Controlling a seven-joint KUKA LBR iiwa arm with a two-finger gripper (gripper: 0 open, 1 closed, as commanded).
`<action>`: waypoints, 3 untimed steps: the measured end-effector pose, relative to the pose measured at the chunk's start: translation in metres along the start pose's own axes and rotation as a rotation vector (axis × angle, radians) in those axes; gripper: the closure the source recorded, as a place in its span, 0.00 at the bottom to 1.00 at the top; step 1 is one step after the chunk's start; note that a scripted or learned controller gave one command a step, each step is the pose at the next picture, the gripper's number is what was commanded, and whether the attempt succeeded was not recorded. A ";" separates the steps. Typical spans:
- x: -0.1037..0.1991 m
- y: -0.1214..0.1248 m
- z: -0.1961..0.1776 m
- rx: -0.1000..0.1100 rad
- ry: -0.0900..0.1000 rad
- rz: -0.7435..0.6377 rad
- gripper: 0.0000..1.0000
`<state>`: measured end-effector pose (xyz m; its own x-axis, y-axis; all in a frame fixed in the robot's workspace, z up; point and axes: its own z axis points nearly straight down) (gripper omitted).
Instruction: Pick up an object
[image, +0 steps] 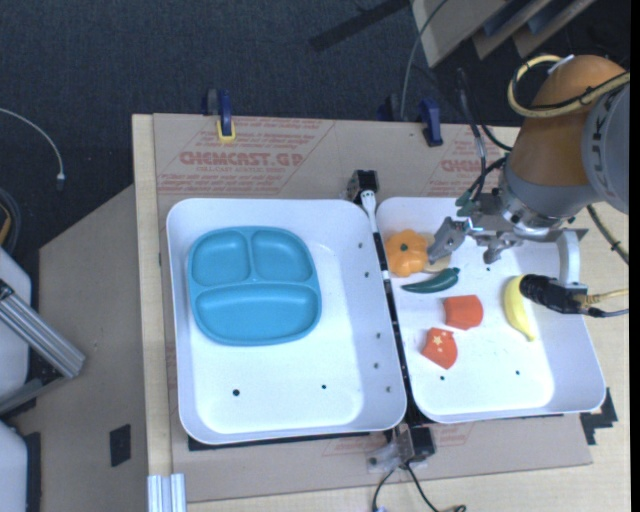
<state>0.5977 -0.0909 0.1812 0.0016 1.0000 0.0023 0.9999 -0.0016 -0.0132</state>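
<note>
one orange pepper (404, 253) just left of the open, empty claw (468, 243)

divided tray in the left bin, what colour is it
Light blue; the divided tray shows best in the camera view.

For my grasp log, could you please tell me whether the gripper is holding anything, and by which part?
Nothing is held. The gripper hangs open above the right bin, beside the orange pepper; nothing sits between its jaws.
</note>
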 end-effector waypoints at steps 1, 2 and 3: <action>0.000 0.003 -0.006 -0.011 -0.001 -0.002 0.00; -0.006 0.010 0.051 -0.006 -0.001 -0.001 0.00; -0.006 0.009 0.098 -0.008 -0.001 -0.001 0.00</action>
<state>0.6058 -0.0964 0.0829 0.0008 1.0000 0.0012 1.0000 -0.0008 -0.0048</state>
